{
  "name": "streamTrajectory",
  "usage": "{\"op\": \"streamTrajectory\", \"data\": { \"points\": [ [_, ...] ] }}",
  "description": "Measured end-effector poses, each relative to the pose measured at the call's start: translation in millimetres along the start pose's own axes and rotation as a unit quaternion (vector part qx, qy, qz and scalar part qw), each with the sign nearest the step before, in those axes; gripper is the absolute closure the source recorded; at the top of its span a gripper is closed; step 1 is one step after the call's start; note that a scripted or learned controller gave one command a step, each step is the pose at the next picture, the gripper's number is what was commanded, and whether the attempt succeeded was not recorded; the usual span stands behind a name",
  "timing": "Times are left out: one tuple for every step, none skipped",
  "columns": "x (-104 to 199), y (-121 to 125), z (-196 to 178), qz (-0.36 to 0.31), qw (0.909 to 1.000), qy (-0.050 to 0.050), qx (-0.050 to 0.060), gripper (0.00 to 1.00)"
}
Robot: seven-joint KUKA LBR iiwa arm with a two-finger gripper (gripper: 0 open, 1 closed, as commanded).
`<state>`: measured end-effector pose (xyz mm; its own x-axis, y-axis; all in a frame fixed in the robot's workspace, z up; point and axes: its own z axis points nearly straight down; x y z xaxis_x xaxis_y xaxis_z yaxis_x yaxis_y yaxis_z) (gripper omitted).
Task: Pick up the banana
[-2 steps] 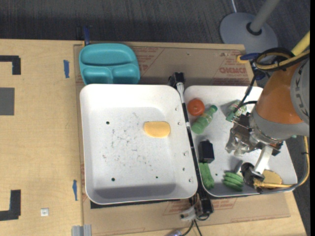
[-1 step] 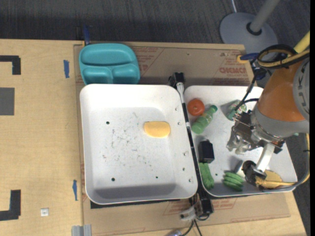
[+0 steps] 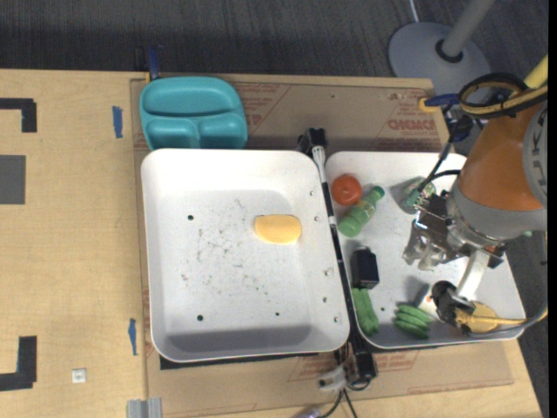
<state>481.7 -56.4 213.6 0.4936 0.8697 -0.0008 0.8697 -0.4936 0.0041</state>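
A stubby, rounded yellow piece (image 3: 278,228), banana-coloured, lies just right of the middle of the left bin (image 3: 174,320), with nothing touching it. My gripper (image 3: 425,247) hangs over the right bin (image 3: 513,286), well to the right of the yellow piece and across the divide between the two bins. The grey wrist with its orange band sits above it at the right. Nothing shows between the metal fingers.
The right bin holds a red tomato (image 3: 346,189), a green bottle (image 3: 359,212), a black block (image 3: 364,268), two green vegetables (image 3: 365,310) (image 3: 413,318) and a small grey-green item (image 3: 409,195). A teal tray (image 3: 193,111) sits behind the left bin.
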Motion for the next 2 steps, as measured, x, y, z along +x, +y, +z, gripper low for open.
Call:
{"op": "streamTrajectory", "data": {
  "points": [
    [0.6, 0.7, -9.9, 0.0, 1.0, 0.0, -0.001, 1.0],
    [1.3, 1.4, -19.7, -0.001, 1.0, 0.0, -0.001, 1.0]
  ]
}}
